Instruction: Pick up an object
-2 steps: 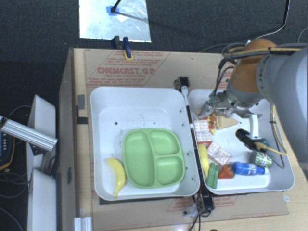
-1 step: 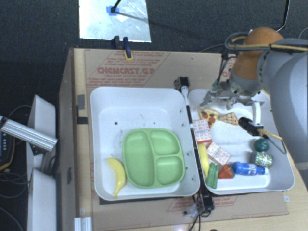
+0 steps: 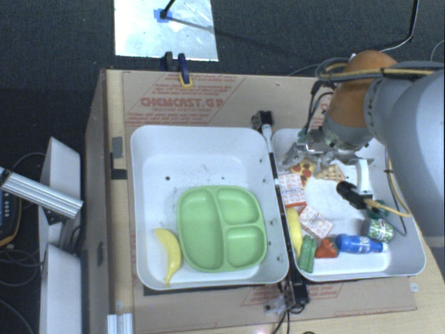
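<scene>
Just below gripper (image 3: 311, 153): patterned card (image 3: 290, 188), apart.

Even overhead light, soft focus, glare on white bins (image 3: 208, 145).

A brown cardboard sheet (image 3: 181, 99) (printed red) underlies the bins, a foil square (image 3: 165, 19) beyond it

One camera hangs fixed above the bench (image 3: 208, 96), looking down at a slant. It stands far enough off to take in both bins whole, the left bin (image 3: 149, 186) and the right bin (image 3: 403, 252), plus dark floor beyond. The arm (image 3: 400, 103) enters from the frame's right, over the right bin's far end.
</scene>
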Action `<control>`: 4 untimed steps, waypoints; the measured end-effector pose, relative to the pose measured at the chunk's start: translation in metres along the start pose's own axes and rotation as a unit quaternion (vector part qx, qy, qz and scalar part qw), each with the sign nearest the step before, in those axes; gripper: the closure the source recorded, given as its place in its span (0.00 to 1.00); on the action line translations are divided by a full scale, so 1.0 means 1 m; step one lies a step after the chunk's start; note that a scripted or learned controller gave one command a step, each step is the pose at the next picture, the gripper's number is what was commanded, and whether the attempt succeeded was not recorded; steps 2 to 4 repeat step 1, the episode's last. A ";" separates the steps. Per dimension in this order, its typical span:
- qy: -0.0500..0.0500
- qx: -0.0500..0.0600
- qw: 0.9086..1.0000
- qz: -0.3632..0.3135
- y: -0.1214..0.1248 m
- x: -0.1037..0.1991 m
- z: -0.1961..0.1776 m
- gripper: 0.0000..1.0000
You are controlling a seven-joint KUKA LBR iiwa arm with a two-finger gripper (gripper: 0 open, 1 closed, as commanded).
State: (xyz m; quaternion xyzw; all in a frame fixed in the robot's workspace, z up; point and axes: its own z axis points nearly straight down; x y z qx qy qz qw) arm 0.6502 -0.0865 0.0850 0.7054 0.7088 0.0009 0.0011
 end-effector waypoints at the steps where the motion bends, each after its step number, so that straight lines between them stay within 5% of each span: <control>1: 0.000 -0.001 1.000 -0.001 0.001 0.000 -0.011 1.00; 4: 0.000 -0.001 1.000 -0.001 0.001 0.000 -0.011 1.00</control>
